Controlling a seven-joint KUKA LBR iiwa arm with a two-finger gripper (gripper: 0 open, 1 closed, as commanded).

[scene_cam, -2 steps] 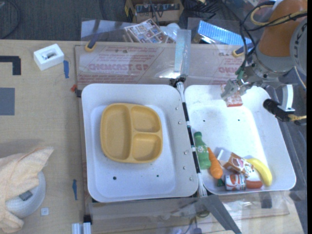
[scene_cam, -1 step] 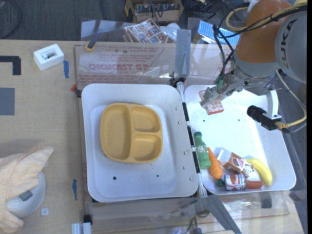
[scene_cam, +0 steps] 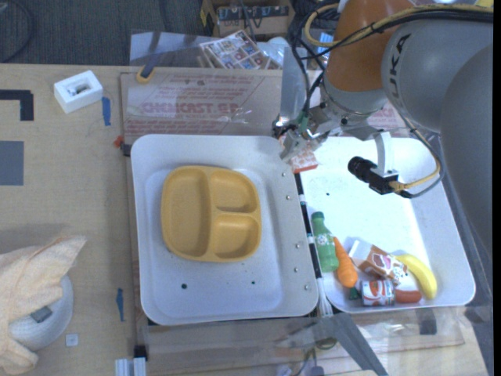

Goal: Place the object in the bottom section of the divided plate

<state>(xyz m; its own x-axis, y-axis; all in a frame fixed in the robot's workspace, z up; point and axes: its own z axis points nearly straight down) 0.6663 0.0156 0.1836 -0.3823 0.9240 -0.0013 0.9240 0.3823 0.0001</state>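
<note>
The yellow divided plate (scene_cam: 166,210) lies in the left bin (scene_cam: 219,296), with one large section on the left and two smaller ones on the right. My gripper (scene_cam: 297,149) hangs over the upper end of the rim between the two bins, up and to the right of the plate. A small red-and-white object (scene_cam: 304,162) sits between its fingertips, raised above the bin floor. The fingers are closed on it.
The right bin (scene_cam: 376,210) holds a green bottle (scene_cam: 318,232), a carrot (scene_cam: 345,263), a banana (scene_cam: 419,275), a red can (scene_cam: 376,291) and a small carton (scene_cam: 382,262) in its near corner. A crumpled cloth (scene_cam: 35,269) lies far left on the bench.
</note>
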